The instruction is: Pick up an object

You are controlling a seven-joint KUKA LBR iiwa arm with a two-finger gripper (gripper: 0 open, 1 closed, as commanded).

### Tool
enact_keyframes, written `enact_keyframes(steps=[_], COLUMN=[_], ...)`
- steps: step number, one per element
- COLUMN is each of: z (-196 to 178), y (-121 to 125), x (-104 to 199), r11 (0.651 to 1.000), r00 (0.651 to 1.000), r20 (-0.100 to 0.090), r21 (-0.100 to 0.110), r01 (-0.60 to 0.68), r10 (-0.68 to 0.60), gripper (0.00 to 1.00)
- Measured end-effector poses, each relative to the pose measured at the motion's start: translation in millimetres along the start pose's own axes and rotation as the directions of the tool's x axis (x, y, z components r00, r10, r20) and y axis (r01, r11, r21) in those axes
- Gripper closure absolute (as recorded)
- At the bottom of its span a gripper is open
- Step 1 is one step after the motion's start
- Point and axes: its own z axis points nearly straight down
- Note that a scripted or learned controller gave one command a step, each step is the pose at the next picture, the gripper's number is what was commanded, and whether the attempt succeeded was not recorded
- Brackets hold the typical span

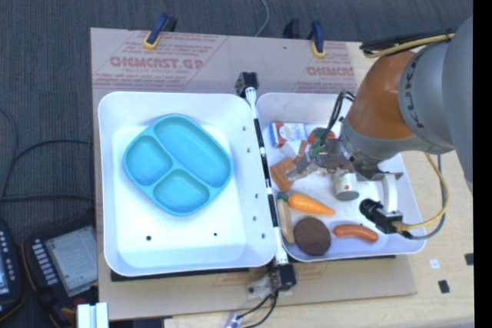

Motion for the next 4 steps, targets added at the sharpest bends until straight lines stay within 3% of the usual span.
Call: enact_keyframes(steps=[1,2,3,4], z=[30,20,20,11], y=[-58,-57,-58,-57], x=[-8,-9,-8,-8], r11=[1.0,1.0,1.0,1.0], r00=[1.0,1.0,1.0,1.0], r20=[0.002,0.004,0.003,0.003], r21=[-0.016,-0.018,-0.017,-0.018], r01=[0.0,-0.001,-0.001,-0.001], r10=[0.0,0.001,0.001,0.001], gripper=[0.0,1.0,0.0,1.0])
